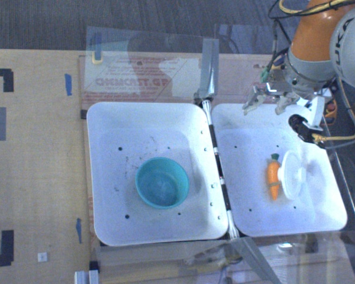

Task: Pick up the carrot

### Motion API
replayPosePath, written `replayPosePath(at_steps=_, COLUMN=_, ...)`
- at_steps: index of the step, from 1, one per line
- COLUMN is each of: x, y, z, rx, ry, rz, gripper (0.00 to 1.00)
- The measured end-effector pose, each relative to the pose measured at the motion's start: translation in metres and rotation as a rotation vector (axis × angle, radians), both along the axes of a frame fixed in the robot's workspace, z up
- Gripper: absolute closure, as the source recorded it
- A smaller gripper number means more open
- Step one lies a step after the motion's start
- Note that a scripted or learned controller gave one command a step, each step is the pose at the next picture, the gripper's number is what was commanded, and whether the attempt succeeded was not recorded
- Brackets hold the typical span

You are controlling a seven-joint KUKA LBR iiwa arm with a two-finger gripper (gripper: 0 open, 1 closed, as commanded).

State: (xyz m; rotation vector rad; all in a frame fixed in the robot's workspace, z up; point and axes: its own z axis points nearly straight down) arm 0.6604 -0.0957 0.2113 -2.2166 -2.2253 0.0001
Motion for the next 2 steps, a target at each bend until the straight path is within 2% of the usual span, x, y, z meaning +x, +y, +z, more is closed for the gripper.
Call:
replayPosePath(at_steps=1, x=-0.055, y=-0.051, z=-0.094, rx=-0.001, ry=-0.002, rz=0.143, gripper=0.0)
replayPosePath(at_steps=2, x=-0.101, y=-0.077, z=-0.123, rx=-0.001, ry=-0.008, rz=0.243, gripper=0.0)
